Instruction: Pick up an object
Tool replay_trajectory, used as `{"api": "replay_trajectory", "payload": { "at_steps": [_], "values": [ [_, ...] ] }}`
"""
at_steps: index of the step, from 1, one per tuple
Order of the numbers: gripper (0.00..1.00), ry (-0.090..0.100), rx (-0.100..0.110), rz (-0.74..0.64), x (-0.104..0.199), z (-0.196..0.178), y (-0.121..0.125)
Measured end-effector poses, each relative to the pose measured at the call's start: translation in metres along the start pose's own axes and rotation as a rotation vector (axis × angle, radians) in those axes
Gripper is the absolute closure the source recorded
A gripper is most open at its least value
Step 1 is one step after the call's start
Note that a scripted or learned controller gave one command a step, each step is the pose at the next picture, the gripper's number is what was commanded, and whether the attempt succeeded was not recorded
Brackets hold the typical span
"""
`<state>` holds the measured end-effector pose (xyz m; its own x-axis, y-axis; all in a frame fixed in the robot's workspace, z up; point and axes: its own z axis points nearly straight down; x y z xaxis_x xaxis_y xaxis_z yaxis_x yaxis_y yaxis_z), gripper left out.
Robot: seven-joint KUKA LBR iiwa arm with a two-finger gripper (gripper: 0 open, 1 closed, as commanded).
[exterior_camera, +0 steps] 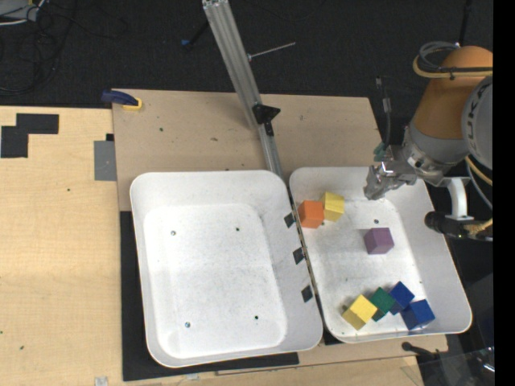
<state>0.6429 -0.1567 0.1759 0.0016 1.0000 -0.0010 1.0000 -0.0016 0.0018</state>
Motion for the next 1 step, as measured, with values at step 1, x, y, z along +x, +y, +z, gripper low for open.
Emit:
{"api": "replay_trajectory", "payload": {
  "at_steps": [1],
  "values": [
    [1.00,0.000,-0.002,-0.004,0.0059,-0.0583,-0.0052]
  ]
}}
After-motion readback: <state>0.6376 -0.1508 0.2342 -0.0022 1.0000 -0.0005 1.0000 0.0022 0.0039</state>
